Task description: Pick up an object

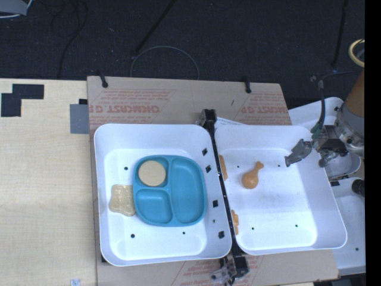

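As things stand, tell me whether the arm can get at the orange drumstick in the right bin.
Probably yes. The drumstick lies alone on the open floor of the right bin, nothing on or against it. The gripper sits at that bin's far right corner, with bare white floor between them.

I see my gripper (314,151) over the right bin (324,231), near a little orange drumstick (252,176).
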Controlling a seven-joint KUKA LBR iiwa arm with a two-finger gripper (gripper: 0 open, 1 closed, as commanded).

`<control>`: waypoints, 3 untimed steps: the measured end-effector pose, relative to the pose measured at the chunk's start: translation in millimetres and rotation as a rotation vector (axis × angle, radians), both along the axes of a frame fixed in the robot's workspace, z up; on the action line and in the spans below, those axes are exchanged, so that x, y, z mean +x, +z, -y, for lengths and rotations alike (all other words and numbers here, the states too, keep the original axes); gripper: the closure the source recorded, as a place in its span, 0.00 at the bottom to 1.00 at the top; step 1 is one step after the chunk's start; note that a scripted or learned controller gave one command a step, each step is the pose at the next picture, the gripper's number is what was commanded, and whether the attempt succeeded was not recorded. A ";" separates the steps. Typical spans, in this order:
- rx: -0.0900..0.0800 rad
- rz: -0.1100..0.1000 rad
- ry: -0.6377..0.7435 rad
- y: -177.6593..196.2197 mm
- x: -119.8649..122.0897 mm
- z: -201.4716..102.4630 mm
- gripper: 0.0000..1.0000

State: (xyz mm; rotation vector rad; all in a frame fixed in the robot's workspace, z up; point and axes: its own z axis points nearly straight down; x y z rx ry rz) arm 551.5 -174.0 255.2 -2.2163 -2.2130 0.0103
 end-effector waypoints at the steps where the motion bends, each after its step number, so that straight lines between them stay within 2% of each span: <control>1: -0.002 0.010 0.001 5.0 2.0 0.2 0.00; 2: 0.000 0.004 0.002 -43.3 -5.4 -6.5 0.00; 3: 0.001 0.002 0.001 -107.3 -3.6 -7.3 0.00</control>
